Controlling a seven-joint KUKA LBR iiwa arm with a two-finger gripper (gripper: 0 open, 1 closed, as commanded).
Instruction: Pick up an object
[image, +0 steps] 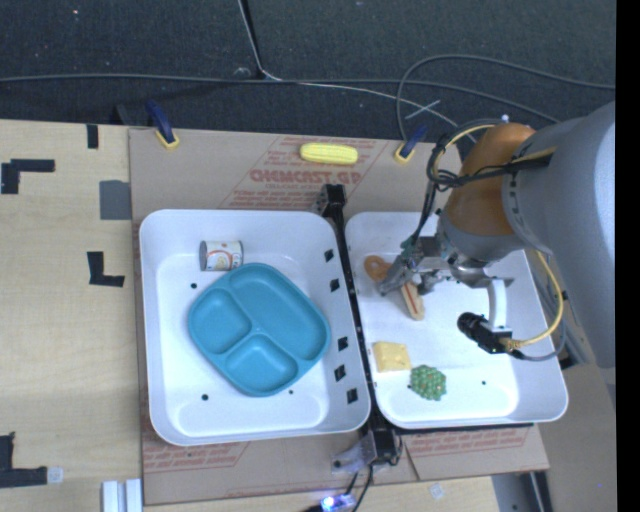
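The left bin (165, 330) holds a blue tray (258, 328) and a can (221, 256). In the right bin (540, 395) lie a hot dog (410, 300), a yellow block (391, 356) and a green ball (428, 382). The gripper (408, 280) hangs at the hot dog; whether it grips, I cannot tell.

A pale wooden surface (60, 300) with black tape marks carries a brown cardboard sheet (270, 175) — dark carpet (150, 50) lies beyond, crossed by thin cables (300, 82)

Yellow corn cob (328, 153) on cardboard sheet (260, 175) behind the bins – blue clamps (163, 128) at its corners – black cable (250, 45) above
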